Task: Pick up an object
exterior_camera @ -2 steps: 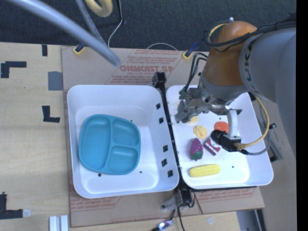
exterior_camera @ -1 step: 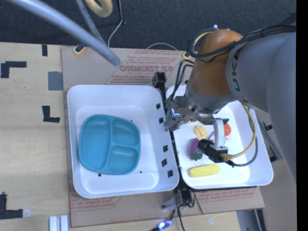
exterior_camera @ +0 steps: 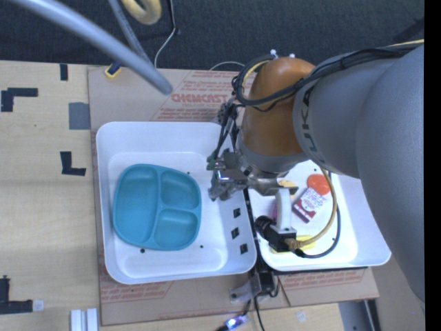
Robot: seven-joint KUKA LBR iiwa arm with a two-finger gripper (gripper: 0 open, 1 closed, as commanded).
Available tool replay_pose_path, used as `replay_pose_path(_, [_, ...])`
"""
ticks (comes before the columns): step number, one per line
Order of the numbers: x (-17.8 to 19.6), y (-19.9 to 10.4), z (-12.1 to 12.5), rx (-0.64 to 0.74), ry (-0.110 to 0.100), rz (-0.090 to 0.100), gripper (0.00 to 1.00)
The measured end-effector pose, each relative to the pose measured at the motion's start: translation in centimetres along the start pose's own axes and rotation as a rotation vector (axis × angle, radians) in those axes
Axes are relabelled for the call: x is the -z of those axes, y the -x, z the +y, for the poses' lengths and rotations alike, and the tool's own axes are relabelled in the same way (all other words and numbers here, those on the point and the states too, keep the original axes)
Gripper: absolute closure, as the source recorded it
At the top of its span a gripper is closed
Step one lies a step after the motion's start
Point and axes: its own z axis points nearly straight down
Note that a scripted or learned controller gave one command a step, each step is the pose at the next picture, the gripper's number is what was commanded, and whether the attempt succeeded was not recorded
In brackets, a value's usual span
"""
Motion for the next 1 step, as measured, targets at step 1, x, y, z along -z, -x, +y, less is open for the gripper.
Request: replay_pose_path(1, [0.03, 0.29, 0.09, -0.004, 0.001, -0.002, 0.00])
